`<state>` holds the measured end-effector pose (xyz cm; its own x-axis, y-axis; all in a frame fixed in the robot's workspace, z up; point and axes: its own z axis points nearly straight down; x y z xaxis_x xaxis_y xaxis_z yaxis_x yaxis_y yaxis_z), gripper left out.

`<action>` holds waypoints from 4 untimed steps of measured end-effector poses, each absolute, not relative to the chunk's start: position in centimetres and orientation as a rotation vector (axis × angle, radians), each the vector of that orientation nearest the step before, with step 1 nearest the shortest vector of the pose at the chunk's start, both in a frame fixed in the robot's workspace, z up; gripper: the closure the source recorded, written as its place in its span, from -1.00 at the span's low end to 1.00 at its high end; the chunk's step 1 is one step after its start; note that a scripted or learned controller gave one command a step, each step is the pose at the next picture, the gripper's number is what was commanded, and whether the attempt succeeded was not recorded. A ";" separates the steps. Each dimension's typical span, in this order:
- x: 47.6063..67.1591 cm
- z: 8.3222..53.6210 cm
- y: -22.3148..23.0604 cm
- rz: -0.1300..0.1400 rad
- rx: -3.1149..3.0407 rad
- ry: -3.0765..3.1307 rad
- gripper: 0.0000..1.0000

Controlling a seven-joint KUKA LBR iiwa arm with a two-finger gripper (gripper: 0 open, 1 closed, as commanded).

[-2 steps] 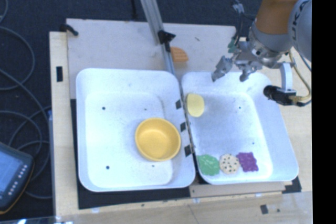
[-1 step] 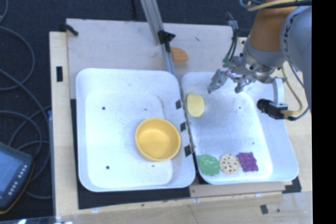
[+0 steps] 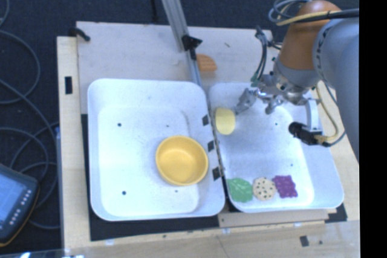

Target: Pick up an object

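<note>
Two white bins sit side by side. At the upper right, the gripper [image 3: 258, 102] hangs over the right bin [image 3: 314, 181], fingers spread apart, holding nothing. A pale yellow object [image 3: 225, 121] lies just left of it. A yellow bowl [image 3: 181, 159] sits in the left bin [image 3: 121, 130].

Yellow bowl [image 3: 181, 160]; green toy [image 3: 240, 189], purple toy [image 3: 285, 186], possibly speckled tan cookie [image 3: 263, 188]; white bins [image 3: 109, 130].
</note>
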<state>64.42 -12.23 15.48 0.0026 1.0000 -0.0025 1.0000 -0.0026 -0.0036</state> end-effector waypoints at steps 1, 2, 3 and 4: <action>64.6 16.9 -12.3 -0.003 -2.231 -2.219 1.00; 64.2 23.1 -12.0 -0.008 -2.225 -2.227 1.00; 64.3 24.3 -12.1 -0.004 -2.221 -2.226 1.00; 61.4 23.8 -7.2 0.000 -2.215 -2.227 1.00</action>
